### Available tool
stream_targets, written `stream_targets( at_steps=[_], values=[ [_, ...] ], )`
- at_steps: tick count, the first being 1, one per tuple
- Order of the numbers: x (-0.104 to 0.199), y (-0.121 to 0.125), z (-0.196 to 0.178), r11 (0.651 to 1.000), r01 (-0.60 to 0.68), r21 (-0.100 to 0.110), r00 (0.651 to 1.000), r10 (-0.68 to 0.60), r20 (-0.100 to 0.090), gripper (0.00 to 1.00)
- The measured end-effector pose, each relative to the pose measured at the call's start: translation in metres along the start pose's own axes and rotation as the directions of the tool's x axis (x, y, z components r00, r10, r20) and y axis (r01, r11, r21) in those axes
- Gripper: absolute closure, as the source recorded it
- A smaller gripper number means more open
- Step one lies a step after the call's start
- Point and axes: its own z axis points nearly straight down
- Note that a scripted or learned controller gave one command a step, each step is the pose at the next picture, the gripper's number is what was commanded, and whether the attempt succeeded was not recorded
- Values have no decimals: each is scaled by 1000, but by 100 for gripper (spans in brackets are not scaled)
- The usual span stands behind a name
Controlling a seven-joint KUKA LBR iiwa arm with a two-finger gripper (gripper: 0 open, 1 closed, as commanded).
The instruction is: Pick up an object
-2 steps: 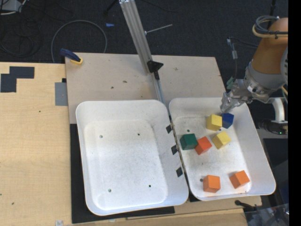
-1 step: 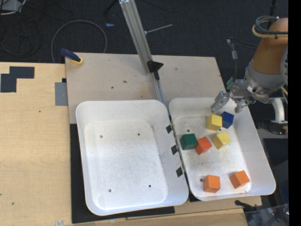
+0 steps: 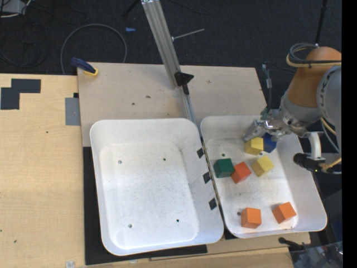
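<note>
Yellow cube [image 3: 254,146] is the likely target: it sits in the right bin [image 3: 312,216], upper part, touching a blue cube [image 3: 270,144] on its right. Camera view: gripper [image 3: 266,128] hangs just above and slightly behind that pair, arm coming in from the right. Can't tell how the gripper is set, the metal parts blur together. Nothing visibly held. Key relation: the yellow cube lies just forward and left of the tool tip, so the move looks like a short drop, not a traverse. Risk, as I judge it: the blue cube is jammed against it, so a finger may land on the seam. Other blocks lie lower in the bin: second yellow cube [image 3: 262,165], green cube [image 3: 223,167], red cube [image 3: 241,172], two orange cubes [image 3: 251,217]. Left bin [image 3: 106,133] sits beside it.
</note>
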Motion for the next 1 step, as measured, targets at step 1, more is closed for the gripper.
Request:
stream_targets(
  at_steps=[1],
  values=[
    [-2,-8,7,1000,2,7,1000,-2,0,0]
  ],
)
